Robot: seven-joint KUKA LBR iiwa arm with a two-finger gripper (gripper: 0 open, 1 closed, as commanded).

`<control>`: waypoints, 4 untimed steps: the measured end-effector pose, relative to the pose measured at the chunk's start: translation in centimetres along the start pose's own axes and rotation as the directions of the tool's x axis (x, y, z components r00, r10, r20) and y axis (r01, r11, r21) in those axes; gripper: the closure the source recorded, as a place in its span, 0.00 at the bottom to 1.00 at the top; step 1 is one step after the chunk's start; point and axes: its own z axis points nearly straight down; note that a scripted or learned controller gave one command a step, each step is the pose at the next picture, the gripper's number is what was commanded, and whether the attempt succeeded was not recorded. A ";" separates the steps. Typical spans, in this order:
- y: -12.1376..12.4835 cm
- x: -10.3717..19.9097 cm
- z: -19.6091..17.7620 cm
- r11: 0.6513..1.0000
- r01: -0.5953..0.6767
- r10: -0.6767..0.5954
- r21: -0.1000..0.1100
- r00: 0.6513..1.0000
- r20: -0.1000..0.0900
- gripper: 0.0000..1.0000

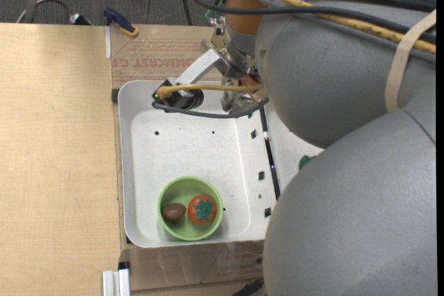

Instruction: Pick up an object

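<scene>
The pincer (237, 100) is seen at the 1 o'clock corner of the left bin (139, 149), low by the far rim and partly tucked under the grey arm (333, 80). Whether it is open or closed cannot be told from this view, and nothing is seen gripped.

Candidate objects are found at the 6 o'clock end of the same bin. A green bowl (171, 188) holds a brown lump (173, 211) at its 9 o'clock side and an orange ball (202, 209) with green marks at its 3 o'clock side. The two are just beside each other. The bowl is set well apart from the pincer, with bare bin floor between.

The right bin (295, 138) is mostly covered by the arm. A small green bit (304, 163) is glimpsed there, too hidden to be named. The pale wooden desk (55, 149) lies at 9 o'clock of the left bin.

The step is judged to be the approach, with the grasp not yet made. To do it well, the pincer should be carried toward 6–7 o'clock until it is centred over one item, not over the gap between the two. The ball is probably the easier target, being round with its top exposed. The descent should be kept straight and inside the bowl rim, so the wall is not struck or the bowl tipped. The grip line is best turned to 12–6, so the lump is not caught along with the ball. The bowl looks light, so a slide or an accidental lift should be expected if the rim is clipped.
</scene>
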 end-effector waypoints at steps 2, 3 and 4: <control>-5.8 -3.5 4.6 0.859 0.513 -0.513 0.000 0.859 0.001 1.00; 5.1 2.0 9.1 0.583 0.813 -0.813 0.000 0.583 0.000 1.00; 3.1 5.4 7.5 0.589 0.808 -0.808 -0.001 0.589 0.000 1.00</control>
